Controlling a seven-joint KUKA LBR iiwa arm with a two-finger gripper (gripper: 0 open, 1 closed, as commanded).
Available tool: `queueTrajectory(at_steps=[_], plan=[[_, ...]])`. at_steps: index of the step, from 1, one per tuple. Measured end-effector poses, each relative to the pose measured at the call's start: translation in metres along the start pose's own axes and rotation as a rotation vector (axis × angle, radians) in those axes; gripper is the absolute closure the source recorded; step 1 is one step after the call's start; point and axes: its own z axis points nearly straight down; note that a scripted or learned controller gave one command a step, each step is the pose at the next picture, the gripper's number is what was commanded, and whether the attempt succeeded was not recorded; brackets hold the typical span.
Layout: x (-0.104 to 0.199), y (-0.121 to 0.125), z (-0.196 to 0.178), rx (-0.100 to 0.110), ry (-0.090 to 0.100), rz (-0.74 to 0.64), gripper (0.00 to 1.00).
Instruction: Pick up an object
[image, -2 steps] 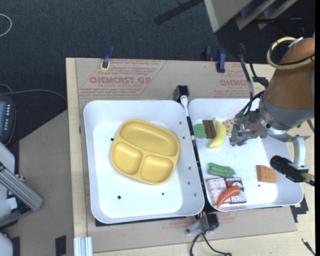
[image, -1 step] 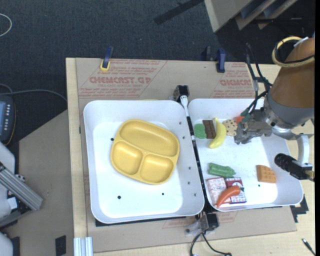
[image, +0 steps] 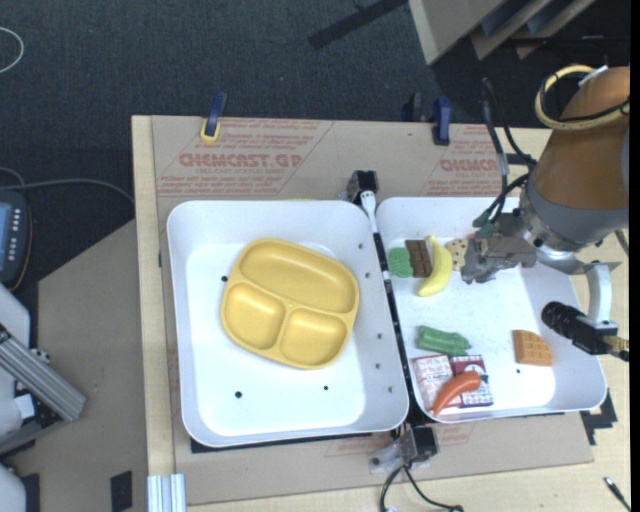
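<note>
Banana (image: 436, 281), green pickle (image: 442, 340), waffle (image: 532, 348) lie in right bin (image: 500, 215); yellow tray (image: 290, 302) fills left bin (image: 200, 330). Gripper (image: 478, 268) hovers frame right, jaw state unclear. Dark carpet (image: 120, 60) above.

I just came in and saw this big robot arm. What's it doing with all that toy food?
The robot arm is reaching into the right bin, trying to pick something up. Its gripper hangs over the top part of that bin, close to a toy banana and a brown chocolate piece. Nothing can be seen in its grip. A green pepper, a red chili and a waffle lie nearer the front. The left bin holds a yellow divided plate.
</note>
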Motion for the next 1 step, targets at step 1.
queueTrajectory(at_steps=[1], plan=[[-0.0062, -0.0097, 0.0188, 0.007, 0.001, 0.004, 1.00]])
